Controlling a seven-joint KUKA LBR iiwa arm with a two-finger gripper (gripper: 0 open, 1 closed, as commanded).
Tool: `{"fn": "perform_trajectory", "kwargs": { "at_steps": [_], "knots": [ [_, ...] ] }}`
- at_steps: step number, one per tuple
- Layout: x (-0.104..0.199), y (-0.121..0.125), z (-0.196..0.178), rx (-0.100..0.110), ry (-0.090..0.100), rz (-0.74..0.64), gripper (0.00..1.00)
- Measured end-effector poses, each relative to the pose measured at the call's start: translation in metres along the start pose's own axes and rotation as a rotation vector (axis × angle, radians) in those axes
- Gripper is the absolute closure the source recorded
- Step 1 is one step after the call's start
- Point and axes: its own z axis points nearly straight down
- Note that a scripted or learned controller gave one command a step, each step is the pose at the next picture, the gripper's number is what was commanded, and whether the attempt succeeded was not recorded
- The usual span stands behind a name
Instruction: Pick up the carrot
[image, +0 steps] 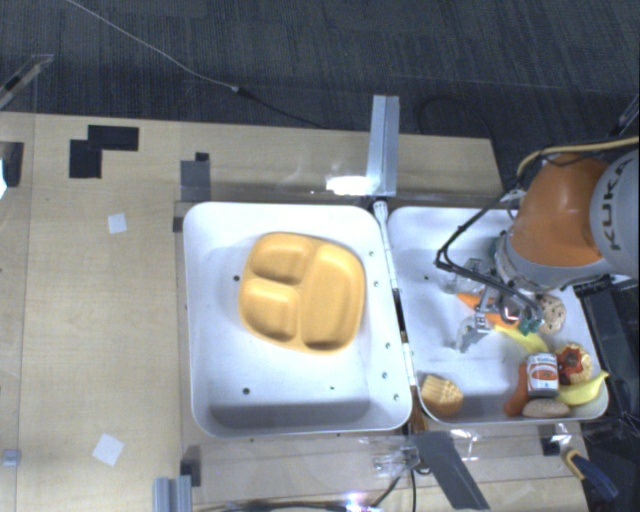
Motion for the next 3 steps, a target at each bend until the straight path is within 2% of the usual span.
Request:
{"fn": "perform_trajectory", "kwargs": {
  "at_steps": [1,2,3],
  "knots": [
    [-0.003,0.002,-0.014,0.000,-0.010,-0.006,1.00],
    [-0.043,0.090,-0.099,-0.004,0.000,0.171,1.00],
    [-0.042,0.087,-0.097,-0.001,0.004,0.174,0.00]
  ]
}}
